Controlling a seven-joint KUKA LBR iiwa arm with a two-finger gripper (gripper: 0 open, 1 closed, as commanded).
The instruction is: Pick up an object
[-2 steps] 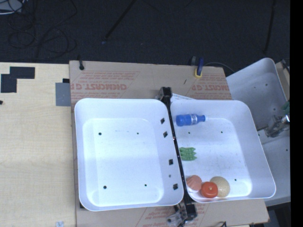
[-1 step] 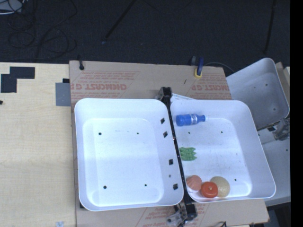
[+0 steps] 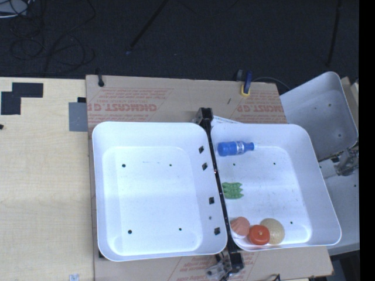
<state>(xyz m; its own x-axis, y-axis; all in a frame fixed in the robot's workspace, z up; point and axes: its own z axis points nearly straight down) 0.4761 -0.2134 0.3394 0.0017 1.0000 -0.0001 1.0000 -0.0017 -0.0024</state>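
- Camera view: you see the blue bottle [image 3: 235,148] lying at the far left of the right bin [image 3: 319,174].
- Three round items [image 3: 259,235] touch at its near edge.
- You cannot tell the gripper state.

Two white bins [image 3: 152,132] sit on brown cardboard printed with red lettering [image 3: 132,105], the right bin holding a blue bottle [image 3: 235,148], a green item [image 3: 232,190], a red round piece [image 3: 259,235], a pinkish one [image 3: 239,225] and a tan one [image 3: 273,229].
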